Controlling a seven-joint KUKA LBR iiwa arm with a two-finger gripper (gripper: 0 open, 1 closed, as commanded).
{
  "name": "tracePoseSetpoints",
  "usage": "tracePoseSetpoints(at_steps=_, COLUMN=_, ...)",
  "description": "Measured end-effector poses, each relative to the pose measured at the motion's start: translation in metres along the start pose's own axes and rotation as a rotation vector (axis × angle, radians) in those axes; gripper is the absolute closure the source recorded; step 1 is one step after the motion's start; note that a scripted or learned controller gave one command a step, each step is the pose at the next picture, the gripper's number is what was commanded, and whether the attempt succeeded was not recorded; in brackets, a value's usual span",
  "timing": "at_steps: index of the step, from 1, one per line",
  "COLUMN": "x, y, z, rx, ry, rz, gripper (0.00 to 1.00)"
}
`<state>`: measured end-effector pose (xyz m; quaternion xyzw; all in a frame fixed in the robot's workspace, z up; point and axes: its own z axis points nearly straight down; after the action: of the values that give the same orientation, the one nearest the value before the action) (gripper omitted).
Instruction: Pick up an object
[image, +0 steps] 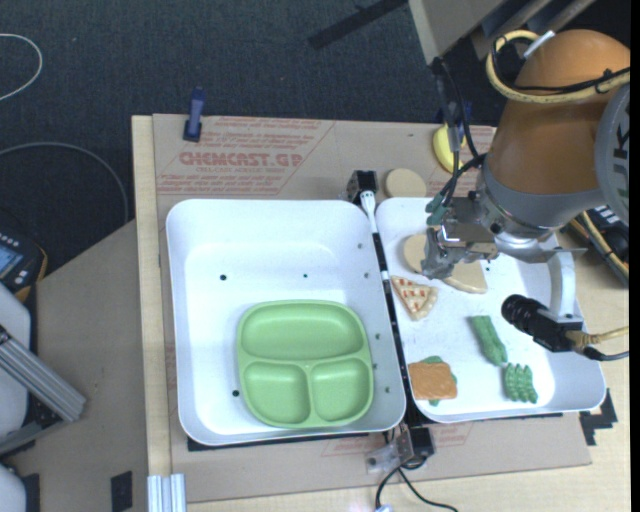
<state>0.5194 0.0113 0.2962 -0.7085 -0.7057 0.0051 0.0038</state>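
Note:
My gripper (443, 262) hangs over the back of the right bin (570, 395), under the orange band of the arm. It sits just above a tan flat piece (470, 281) and beside a beige round piece (415, 247). A waffle wedge (414, 296) lies just in front of it to the left. Further forward lie a green pod (489, 339), a green bumpy piece (519, 383) and an orange slab with a green edge (432, 380).
The left bin (200, 240) holds a green three-compartment plate (303, 362). Behind the right bin lie a beige disc (405, 183) and a yellow object (445, 148). A black cylinder (535, 320) on the arm's side overhangs the right bin.

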Motion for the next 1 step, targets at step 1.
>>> tracePoseSetpoints(at_steps=1, x=0.0856, y=0.0307, z=0.0321, rx=-0.010, ry=0.004, rz=-0.012, gripper=1.00)
